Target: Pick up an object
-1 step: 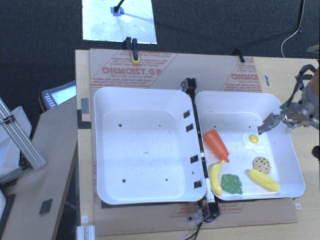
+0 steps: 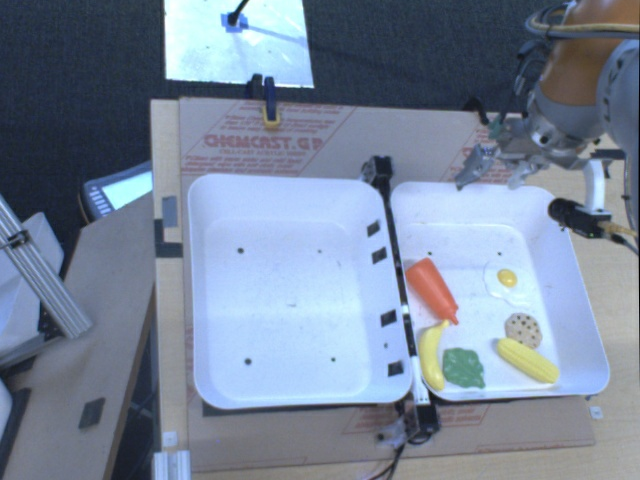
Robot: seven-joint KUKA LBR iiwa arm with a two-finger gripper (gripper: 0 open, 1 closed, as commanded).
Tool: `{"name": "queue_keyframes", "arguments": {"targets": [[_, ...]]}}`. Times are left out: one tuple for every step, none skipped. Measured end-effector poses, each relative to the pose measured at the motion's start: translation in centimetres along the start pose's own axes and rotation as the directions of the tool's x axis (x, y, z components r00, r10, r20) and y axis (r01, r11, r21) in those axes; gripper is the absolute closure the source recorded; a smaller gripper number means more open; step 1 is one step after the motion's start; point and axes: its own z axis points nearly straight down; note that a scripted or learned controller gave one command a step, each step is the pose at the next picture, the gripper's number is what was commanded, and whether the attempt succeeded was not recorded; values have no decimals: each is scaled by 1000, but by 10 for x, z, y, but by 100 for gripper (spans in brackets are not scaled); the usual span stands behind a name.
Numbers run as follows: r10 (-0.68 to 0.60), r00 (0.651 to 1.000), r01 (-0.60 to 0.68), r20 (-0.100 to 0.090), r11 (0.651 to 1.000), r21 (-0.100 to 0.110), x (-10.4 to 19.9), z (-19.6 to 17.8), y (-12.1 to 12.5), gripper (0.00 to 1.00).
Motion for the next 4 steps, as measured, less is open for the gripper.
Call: {"name": "queue_keyframes", "arguments": {"targets": [[18,1000,-18,3,1000,9,-50,-112,-85,0],[9,1000,-9,3,1000,5,-47,-119,-81,100],[5,1000,-5,5,1000,2,-48,-130,-80,100],[1,1000,-1,6,1000,-1,-48,-141,-79,100]]}}
